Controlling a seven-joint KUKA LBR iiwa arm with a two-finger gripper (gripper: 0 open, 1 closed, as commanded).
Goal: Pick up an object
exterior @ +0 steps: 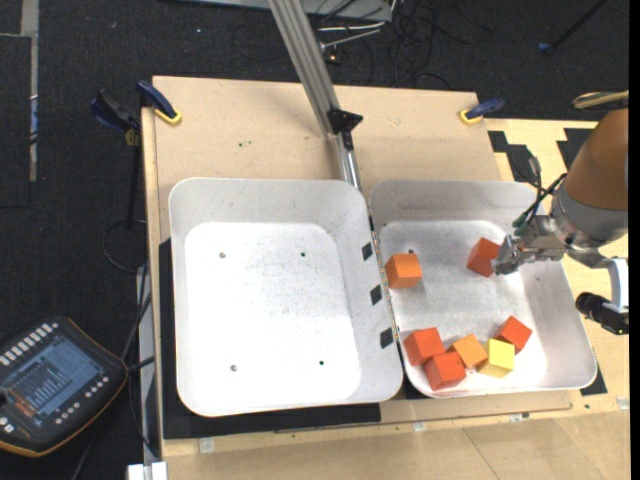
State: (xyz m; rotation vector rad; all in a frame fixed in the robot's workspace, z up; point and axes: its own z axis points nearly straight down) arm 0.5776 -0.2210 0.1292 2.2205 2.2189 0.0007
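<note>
The right bin [560, 298] holds several small blocks. An orange cube [403, 270] lies near its left wall. A red-orange block [483, 256] sits in the upper middle. Along the front lie a red block [423, 344], another red block [445, 369], an orange block [470, 351], a yellow block [500, 357] and a red-orange block [515, 332]. My gripper [510, 257] reaches in from the right and stands low, right beside the upper red-orange block on its right side.
The left bin [190, 218] stands next to the right one. A metal pole [305, 53] slants down to the gap between the bins. A teach pendant [50, 378] lies at the bottom left, off the bench. Clamps sit at the board's far corners.
</note>
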